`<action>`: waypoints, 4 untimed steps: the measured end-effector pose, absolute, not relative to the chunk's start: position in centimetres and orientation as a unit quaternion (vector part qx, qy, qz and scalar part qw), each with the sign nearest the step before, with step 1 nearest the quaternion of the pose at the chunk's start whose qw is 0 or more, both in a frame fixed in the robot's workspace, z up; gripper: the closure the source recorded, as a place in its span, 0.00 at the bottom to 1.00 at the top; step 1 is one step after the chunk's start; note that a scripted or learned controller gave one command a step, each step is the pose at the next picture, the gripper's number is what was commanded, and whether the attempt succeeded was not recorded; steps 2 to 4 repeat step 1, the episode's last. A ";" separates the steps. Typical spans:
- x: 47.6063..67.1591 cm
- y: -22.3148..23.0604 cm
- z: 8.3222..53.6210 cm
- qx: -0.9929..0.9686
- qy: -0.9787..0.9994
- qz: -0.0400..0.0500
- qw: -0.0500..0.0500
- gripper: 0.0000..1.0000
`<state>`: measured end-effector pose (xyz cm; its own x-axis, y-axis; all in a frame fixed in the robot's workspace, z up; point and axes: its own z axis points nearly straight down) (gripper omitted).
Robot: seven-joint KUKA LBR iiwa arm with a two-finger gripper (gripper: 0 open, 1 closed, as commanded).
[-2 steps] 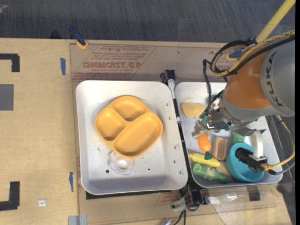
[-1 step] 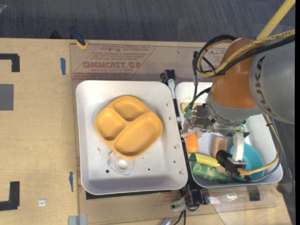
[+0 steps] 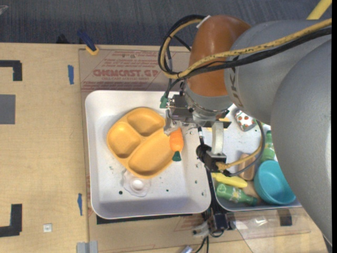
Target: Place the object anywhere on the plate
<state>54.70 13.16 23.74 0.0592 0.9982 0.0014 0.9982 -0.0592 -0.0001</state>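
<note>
Camera view: we see the gripper (image 3: 176, 126) w/ fingers clamped on the carrot (image 3: 176, 140) at frame center, over the yellow plate's (image 3: 139, 141) right edge, so a release here could tip it off the rim.

I'm seeing the plate (image 3: 138, 139), a yellow-orange divided dish with three compartments, lying flat in the left white bin. The object, a small toy carrot (image 3: 176, 141) with an orange body and green tip, is sitting at the plate's right edge, pointing green end down, touching the rim.
</note>
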 end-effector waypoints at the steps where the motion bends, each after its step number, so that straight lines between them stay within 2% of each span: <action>1: 54.7 12.9 23.8 -0.730 -0.684 0.000 0.000 0.00; 4: 54.7 12.9 23.8 -0.730 -0.684 0.000 0.000 0.00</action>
